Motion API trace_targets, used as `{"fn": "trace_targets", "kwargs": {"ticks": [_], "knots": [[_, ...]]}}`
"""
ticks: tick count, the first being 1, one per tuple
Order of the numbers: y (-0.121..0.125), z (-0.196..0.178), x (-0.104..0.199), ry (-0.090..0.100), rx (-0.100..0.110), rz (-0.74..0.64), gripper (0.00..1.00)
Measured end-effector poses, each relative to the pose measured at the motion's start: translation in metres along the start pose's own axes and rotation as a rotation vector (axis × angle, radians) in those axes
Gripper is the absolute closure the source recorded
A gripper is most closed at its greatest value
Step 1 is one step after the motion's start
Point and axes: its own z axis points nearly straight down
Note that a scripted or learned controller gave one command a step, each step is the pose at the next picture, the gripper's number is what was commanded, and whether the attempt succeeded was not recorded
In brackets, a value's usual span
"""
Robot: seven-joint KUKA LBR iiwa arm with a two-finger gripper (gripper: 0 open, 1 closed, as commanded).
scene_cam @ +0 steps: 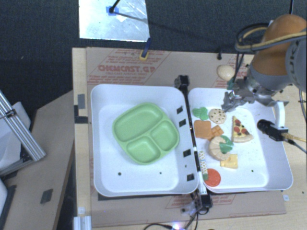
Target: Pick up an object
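The pincer (229, 103) hovers in the right bin (276, 174), just above the cookie (217, 116); whether its tips are apart cannot be told. It should descend straight, centred, clear of the pizza slice (240, 130).

Two shallow white bins are counted, the left bin (103, 128) and the right bin (268, 166). One green divided plate (145, 133), with three compartments, is recorded in the left bin. Seven toy food pieces are counted in the right bin, among them one pizza slice (240, 130), one cookie (217, 115) and one red disc (213, 177).
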Motion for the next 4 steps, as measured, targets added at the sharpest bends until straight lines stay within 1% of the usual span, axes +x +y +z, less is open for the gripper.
{"fn": "trace_targets", "kwargs": {"ticks": [1, 2, 3, 4], "knots": [[-0.028, -0.011, 0.051, 0.001, 0.000, -0.001, 1.00], [-0.056, -0.018, 0.094, 0.001, 0.000, -0.001, 1.00], [-0.078, -0.010, 0.153, 0.001, 0.001, -0.002, 1.00], [-0.101, -0.010, 0.178, 0.000, 0.001, 0.001, 1.00]]}}
